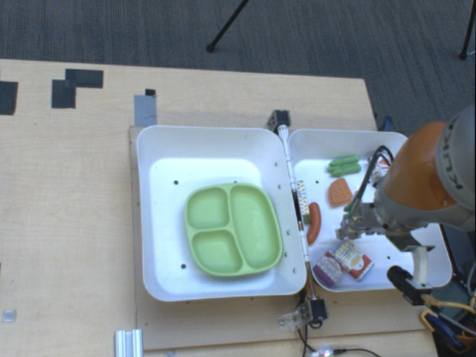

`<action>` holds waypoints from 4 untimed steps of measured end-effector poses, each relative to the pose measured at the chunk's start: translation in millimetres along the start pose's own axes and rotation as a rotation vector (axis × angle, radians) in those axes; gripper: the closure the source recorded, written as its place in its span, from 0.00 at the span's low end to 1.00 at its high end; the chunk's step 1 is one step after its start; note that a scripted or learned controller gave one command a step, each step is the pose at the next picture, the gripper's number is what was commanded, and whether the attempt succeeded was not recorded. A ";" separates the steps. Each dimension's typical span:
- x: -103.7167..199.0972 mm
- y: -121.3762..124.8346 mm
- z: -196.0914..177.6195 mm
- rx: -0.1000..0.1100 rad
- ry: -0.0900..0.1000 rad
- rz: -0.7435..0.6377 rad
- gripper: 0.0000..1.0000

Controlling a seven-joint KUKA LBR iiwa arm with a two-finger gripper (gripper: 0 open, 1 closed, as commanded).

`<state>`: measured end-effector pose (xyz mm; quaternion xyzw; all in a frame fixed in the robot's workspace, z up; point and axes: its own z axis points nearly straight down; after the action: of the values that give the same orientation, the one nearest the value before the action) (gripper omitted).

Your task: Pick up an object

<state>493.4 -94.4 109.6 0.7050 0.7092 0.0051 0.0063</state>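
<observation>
**Arm low over right bin, grasp unconfirmed**

I've got the gripper (349, 225) down in the right bin (439, 274), just above a small printed packet (351, 259). Can't tell claw state; wrist blocks it. Likely target = packet, w/ a purple rounded piece (327, 271) touching its left. Red sausage shape (313, 222) lies along the left wall, orange slab (340, 192) and green pods (344, 165) farther back. Left bin (163, 222) holds a smooth green 3-section plate (233, 229), prob. too flat to pinch.

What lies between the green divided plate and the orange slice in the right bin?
In the camera view, the bins' adjoining white rims and a red sausage lie between the green divided plate and the orange slice.
</observation>
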 end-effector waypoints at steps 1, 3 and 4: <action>0.0 -0.1 0.1 0.000 0.000 0.000 0.00; 9.6 -2.8 11.1 0.002 -0.003 0.004 1.00; 9.7 -2.9 11.2 0.002 -0.003 0.004 0.00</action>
<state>490.6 -84.8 98.4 0.7063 0.7078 0.0035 0.0065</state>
